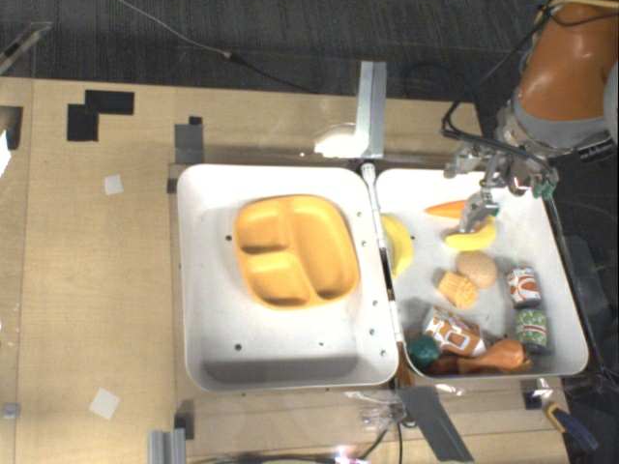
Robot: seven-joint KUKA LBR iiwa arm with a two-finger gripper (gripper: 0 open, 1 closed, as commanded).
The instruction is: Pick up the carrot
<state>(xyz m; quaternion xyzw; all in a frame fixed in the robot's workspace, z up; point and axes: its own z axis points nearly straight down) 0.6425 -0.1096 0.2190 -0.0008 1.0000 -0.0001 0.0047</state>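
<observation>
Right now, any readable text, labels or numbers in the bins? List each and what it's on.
None can be read.
Upper small can: red and white label, print too blurred.
Lower small can: green and white label, print too small.
Orange and white carton: markings blurred, no legible word.
Carrot, yellow divided plate and claw: no markings visible.

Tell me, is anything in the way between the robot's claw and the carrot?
Nothing visible is in the way. The gripper hangs right at the carrot's thick end in the right bin. The closest thing is a yellow banana-like piece, just below the gripper and beside the carrot, not between them.
</observation>
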